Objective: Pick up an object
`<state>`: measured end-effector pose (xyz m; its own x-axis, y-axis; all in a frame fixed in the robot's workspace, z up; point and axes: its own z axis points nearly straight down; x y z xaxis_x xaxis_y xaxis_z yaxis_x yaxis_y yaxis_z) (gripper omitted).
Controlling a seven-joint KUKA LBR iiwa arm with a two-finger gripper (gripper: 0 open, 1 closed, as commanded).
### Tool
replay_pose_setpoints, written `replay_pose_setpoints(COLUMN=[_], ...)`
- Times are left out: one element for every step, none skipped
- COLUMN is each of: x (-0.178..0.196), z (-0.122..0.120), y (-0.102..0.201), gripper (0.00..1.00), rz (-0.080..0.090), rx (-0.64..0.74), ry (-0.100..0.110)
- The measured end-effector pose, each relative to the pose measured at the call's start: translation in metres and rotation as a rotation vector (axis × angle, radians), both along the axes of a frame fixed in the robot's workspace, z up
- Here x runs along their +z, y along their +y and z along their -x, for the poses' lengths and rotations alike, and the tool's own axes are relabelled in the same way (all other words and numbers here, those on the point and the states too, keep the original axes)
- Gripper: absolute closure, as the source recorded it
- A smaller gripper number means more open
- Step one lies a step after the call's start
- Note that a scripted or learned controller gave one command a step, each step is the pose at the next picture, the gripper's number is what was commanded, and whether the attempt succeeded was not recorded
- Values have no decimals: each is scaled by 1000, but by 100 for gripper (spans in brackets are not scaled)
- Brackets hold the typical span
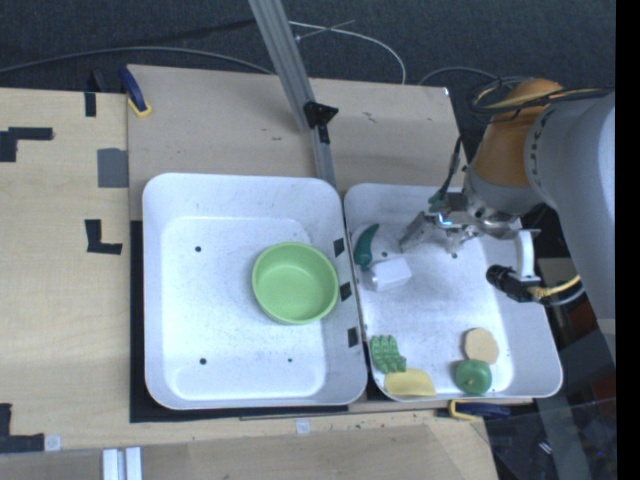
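Claw (432, 230), fingers apart and holding nothing, above the right bin (530, 353); white block (390, 271) just beside it.

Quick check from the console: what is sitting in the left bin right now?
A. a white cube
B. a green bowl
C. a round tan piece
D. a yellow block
B. The green bowl sits alone in the left bin; the yellow block, the round tan piece and the white cube all lie in the right bin.
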<state>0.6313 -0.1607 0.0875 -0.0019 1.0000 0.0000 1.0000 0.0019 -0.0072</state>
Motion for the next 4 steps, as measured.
replay_pose_setpoints(x=[14,61,105,164], z=[-2,-6,-11,-7], y=[0,9,6,13], gripper=[100,100,100,100], rz=[1,1,1,1], rx=[1,1,0,0], ry=[-5,-11,-11,-12])
